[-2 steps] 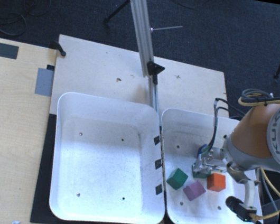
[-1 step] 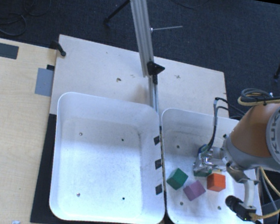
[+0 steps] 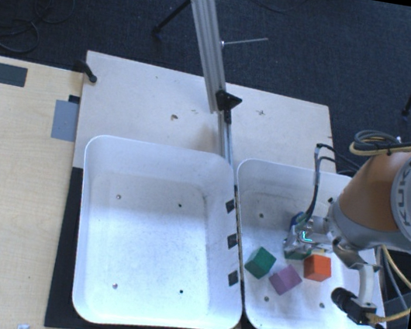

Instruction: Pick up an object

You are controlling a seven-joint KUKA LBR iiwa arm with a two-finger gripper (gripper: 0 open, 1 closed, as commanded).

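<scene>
Three small blocks lie in the right bin (image 3: 280, 189): a green cube (image 3: 260, 262), a purple cube (image 3: 285, 279) and an orange cube (image 3: 317, 267). My gripper (image 3: 299, 247) hangs low over the bin, just above and between the green and orange cubes, with a dark object under its tip. The arm's orange band and grey wrist cover the bin's right side. Whether anything sits between the fingers is hidden by the gripper body.
The left bin (image 3: 108, 182) stands beside the right one, parted by a rim with black clips (image 3: 232, 239). A slanted aluminium bar (image 3: 210, 50) rises behind the bins. Cables and a black fitting (image 3: 354, 306) hang at the right bin's right edge.
</scene>
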